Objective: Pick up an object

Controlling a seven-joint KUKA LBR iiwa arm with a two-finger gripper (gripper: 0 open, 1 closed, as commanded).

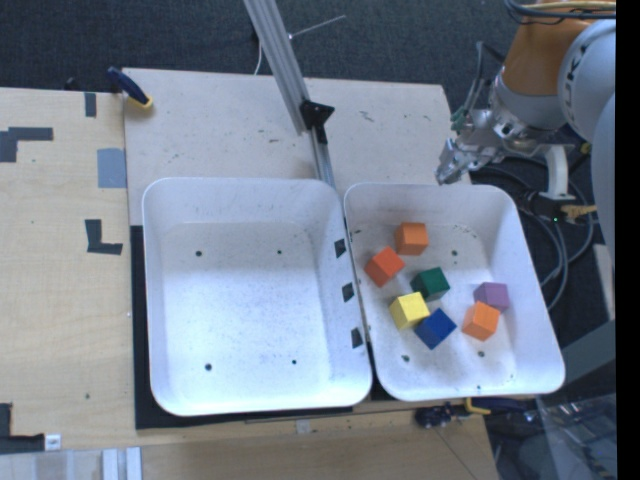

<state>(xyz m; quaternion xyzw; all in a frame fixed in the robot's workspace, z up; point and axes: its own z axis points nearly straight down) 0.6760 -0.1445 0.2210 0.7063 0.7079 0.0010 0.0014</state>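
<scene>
Blocks lie clustered in the right bin, where you see the gripper poised above its far rim, carrying nothing; finger state cannot be told

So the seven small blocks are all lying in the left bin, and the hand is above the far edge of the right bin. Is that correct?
Not quite. The camera view shows the blocks, such as the green block and the yellow block, lying in the right bin, not the left bin. The count of seven and the hand above the right bin's far edge are correct.
</scene>
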